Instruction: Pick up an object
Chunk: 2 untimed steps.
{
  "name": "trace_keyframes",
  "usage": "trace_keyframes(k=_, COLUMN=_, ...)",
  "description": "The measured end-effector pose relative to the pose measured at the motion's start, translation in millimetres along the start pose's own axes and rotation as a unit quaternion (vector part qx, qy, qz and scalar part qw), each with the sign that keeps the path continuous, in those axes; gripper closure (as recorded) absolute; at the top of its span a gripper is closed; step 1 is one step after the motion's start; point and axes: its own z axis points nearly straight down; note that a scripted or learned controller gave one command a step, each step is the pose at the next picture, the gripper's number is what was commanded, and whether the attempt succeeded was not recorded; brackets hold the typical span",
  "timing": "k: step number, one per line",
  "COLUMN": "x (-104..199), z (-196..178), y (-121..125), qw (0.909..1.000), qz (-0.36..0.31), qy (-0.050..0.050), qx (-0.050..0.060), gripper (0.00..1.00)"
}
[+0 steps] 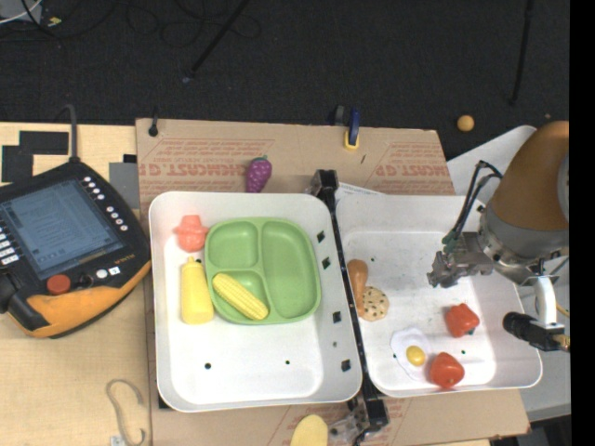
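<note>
Near edge: yellow lemon (310,429) outside bins | right bin (521,365): fried egg (410,350), two red peppers (461,320) | gripper (446,274) above peppers, you cannot tell its state | risk: round pepper rolls away.

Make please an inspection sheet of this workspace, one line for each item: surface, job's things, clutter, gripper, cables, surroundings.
Surface: two white bins, left bin and right bin, on cardboard on a wooden bench.
Job's things: right bin holds two red pieces, a fried egg, a cookie and a brown piece. Left bin holds a green tray with a corn cob on it, a yellow bottle and a pink piece.
Clutter: purple grapes on the cardboard; yellow item at the front edge.
Gripper: gripper over the right bin, holding nothing visible.
Cables: black cables on the dark floor.
Surroundings: teach pendant on the left; small orange ball behind.
</note>
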Motion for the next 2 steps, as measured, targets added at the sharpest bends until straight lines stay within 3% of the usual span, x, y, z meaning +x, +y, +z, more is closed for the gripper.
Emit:
trace_keyframes(k=1, x=-10, z=-46, y=1, qw=1.0000, qz=0.001, qy=0.000, qx=0.000, gripper=1.00)
trace_keyframes(k=2, x=-12, z=-67, y=1, qw=1.0000, qz=0.000, qy=0.000, qx=0.001, gripper=1.00)
